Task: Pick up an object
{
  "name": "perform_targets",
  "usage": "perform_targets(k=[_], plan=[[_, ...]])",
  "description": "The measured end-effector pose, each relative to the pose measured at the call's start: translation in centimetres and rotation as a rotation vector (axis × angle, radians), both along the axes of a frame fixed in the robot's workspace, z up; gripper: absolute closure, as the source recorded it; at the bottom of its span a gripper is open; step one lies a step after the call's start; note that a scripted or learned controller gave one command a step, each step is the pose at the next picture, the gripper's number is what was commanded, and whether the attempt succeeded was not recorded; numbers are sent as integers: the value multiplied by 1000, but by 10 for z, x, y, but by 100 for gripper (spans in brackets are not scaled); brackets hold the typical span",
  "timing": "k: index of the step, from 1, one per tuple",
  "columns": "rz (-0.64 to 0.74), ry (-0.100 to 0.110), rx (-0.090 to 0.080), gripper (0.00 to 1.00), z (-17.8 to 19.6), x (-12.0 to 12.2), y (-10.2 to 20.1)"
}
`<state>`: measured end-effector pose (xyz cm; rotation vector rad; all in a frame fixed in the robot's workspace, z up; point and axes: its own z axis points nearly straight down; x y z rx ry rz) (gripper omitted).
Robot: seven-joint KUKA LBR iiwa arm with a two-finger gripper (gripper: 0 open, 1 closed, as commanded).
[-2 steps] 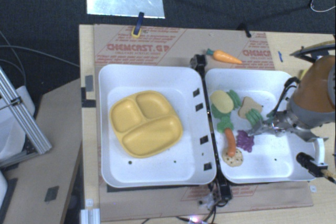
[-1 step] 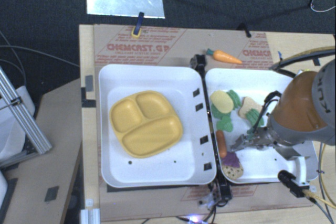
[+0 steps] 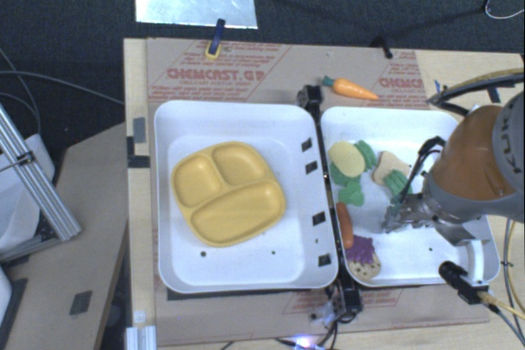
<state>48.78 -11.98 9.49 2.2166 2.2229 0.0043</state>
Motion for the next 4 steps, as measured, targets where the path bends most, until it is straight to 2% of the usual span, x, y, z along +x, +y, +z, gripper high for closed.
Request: perform_targets(k=[1, 2, 3, 4], plan=[[2, 3, 1, 100, -11, -1, 24], [9, -12, 1, 100, 106, 29, 79], [12, -11, 5, 100, 222, 0, 156], [-7, 1, -2, 100, 211, -1, 94]])
